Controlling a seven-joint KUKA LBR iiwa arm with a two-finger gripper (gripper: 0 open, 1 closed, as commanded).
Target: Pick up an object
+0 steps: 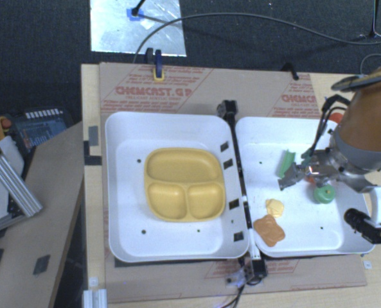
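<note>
In the right bin (267, 140) lie a flat green piece (286, 162), a round green object (324, 193), a small pale yellow item (275, 207) and an orange lump (269, 230). My gripper (295, 177) hangs low over the middle of this bin. It is just below the flat green piece and to the left of the round green object. A small red-orange spot shows right beside the gripper's body, and I cannot make out what it is. Nothing visibly hangs from the gripper.
The left bin (123, 172) holds a yellow divided plate (182, 183). A black divider (236, 178) runs between the bins. The arm's grey and orange body (367, 130) covers the right bin's far right side. Cardboard lies under both bins.
</note>
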